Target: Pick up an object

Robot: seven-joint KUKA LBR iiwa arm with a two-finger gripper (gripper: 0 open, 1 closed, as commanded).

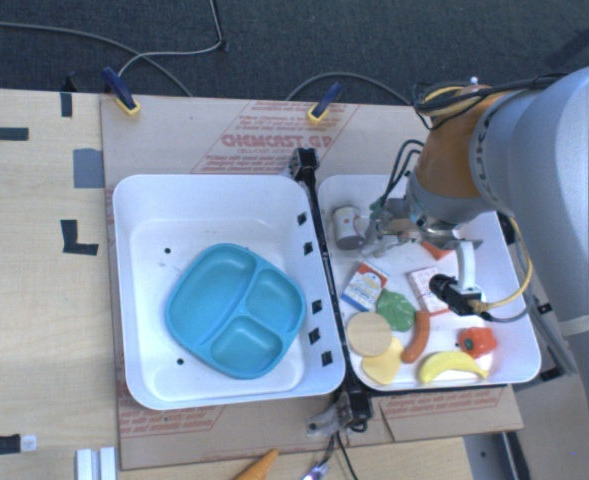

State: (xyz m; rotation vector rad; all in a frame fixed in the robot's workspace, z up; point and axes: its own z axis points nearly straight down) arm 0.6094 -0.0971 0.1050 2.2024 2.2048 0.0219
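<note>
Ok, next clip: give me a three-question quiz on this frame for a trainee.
1. True or false: the blue divided plate lies in the left bin.
2. Which lies nearest the right bin's front edge? A) small box B) banana C) metal cylinder
3. Fill in: the sausage lies between the green leafy piece and the ____.

Key: 1 true; 2 B; 3 banana.
</note>
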